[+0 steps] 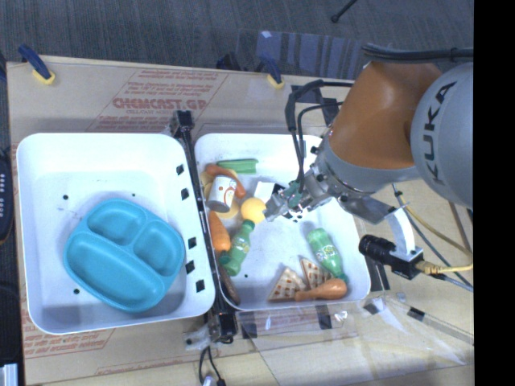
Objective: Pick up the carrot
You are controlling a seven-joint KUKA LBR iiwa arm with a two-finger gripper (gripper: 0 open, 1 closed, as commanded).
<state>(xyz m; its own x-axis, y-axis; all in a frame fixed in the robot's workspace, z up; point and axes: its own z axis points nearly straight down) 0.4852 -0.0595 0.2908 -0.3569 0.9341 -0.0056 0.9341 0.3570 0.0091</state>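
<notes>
There are two white bins side by side on the bench. The left bin [36, 215] holds a blue tray [123, 252] with three parts. The right bin [362, 292] is in the middle of the picture and is full of toy food.

The carrot [322, 291] lies near the bottom edge of the right bin. It is orange and rests flat, pointing left and right. Just to its left, two pizza slices [294, 278] are touching it or almost touching it. A green bottle [326, 252] lies just above it.

Another green bottle [236, 248] lies near the left wall of that bin, with a yellow lemon [253, 210] just above it. A long orange thing [219, 231] lies by the wall, maybe another carrot, but it is hard to tell. A green pepper or bean [237, 166] sits at the top of the bin.

The big grey and orange arm [386, 127] comes in from the right. Its gripper [286, 202] hangs over the middle of the right bin, beside the lemon and well apart from the carrot. I cannot tell how the tool's tips stand, as they are too small and dark.
</notes>
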